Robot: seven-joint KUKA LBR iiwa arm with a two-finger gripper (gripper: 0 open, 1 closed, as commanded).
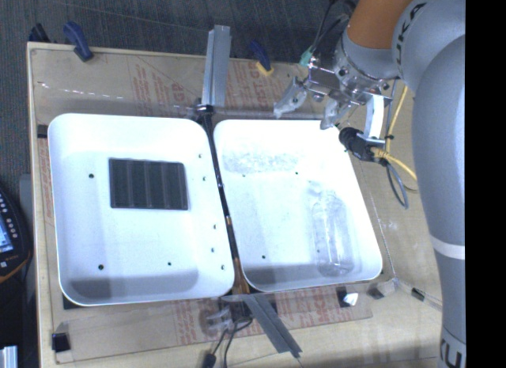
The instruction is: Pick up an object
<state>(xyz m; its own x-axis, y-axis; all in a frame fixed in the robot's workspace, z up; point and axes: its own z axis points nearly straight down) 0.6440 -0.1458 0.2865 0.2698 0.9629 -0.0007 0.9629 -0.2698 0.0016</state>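
The gripper (308,109) hangs with fingers spread and nothing between them over the back rim of the right bin (237,200). It should travel toward the near right corner and descend across the bottle's (330,232) narrow width. The bottle is clear plastic, lying on its side, faint against white.

Clear plastic bottle (330,232), lying flat, lengthwise, right bin's near-right part

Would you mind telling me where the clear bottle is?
The bottle lies in the right bin, near its right wall, below the gripper.
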